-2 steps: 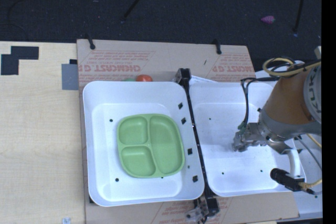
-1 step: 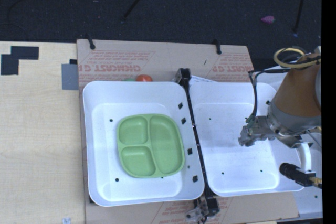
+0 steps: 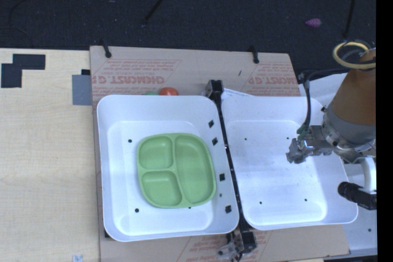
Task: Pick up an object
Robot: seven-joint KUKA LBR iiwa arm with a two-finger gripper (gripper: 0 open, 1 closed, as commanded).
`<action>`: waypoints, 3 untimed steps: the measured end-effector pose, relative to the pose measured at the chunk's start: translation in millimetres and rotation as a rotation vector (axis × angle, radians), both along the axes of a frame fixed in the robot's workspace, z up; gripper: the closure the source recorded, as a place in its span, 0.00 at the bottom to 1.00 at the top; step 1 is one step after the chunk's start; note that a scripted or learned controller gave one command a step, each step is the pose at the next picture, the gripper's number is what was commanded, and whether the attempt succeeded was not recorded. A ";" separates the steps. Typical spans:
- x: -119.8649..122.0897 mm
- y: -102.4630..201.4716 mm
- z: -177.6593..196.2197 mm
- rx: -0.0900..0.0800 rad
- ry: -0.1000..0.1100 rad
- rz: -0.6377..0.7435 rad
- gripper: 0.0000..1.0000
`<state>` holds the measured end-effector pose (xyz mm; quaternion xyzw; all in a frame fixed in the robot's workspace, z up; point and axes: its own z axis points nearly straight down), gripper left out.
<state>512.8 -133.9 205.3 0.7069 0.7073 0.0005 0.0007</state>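
Note:
A light green divided plate [image 3: 176, 169] with three compartments lies flat in the left white bin [image 3: 116, 132]. My gripper [image 3: 299, 150] hangs over the right side of the right white bin [image 3: 276, 218], well away from the plate. The arm's orange band [image 3: 359, 95] rises above it at the right edge. I see nothing held in the gripper.
A small orange-red object [image 3: 168, 92] and a bit of green [image 3: 150, 93] peek out behind the left bin's back rim, on the cardboard sheet [image 3: 184, 70]. A black divider [image 3: 224, 156] runs between the bins. Wooden bench surface [image 3: 43, 162] lies to the left.

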 end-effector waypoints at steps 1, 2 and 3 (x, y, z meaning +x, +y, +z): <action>0.7 -0.9 39.7 0.000 0.000 0.000 1.00; -3.7 50.1 46.5 0.003 0.005 0.004 1.00; -0.4 94.7 40.9 0.003 0.006 0.003 1.00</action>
